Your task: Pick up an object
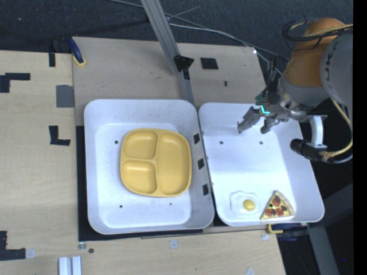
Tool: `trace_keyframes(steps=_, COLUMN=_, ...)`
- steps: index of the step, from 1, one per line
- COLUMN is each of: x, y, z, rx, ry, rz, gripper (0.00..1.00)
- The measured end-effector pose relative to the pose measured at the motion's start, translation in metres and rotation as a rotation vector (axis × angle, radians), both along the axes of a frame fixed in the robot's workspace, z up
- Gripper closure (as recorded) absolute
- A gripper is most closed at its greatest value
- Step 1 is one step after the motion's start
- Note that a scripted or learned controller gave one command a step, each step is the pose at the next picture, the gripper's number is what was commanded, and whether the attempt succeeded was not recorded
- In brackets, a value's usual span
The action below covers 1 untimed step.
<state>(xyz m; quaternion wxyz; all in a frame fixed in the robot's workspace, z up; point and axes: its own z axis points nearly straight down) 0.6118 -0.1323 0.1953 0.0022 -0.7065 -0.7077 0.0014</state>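
Spread apart and holding nothing, the tool [256, 125] hangs over the upper part of the right bin [298, 171], its two dark fingers [246, 122] pointing down and leftward toward the bare white floor beneath. Nothing lies directly under it.

Well below the tool, toward the bin's near rim, sit the two things it could take: a toy fried egg [243, 203] and, just beside it on the side nearer the arm, a toy pizza slice [278, 205]. They lie close together but seem apart. Either would serve the task.

Both look like small, light, stiff toy food, unlikely to break or deform. The egg is flat and low with a raised yolk, so the fingers would probably have to straddle its white edge and close across its width; it may slip out if pinched too high. The pizza slice looks somewhat thicker and has straight sides, so I judge it the easier hold, taken across its two long edges. It sits hard by the bin's near corner, and the rim could get in the way of a finger.

Far to the tool's left and lower, across the divide between the bins, the left bin [103, 153] holds a yellow divided plate [156, 162] with three compartments, all bare. It is wide and smooth, a poor fit for this spread.

Both bins rest on the pale wooden worktop [34, 153].
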Motion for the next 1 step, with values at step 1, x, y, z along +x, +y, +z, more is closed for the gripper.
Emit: trace_keyframes(steps=1, x=0.0009, y=0.0, z=0.0014, rx=0.0, ry=-0.003, rz=0.0, gripper=0.0)
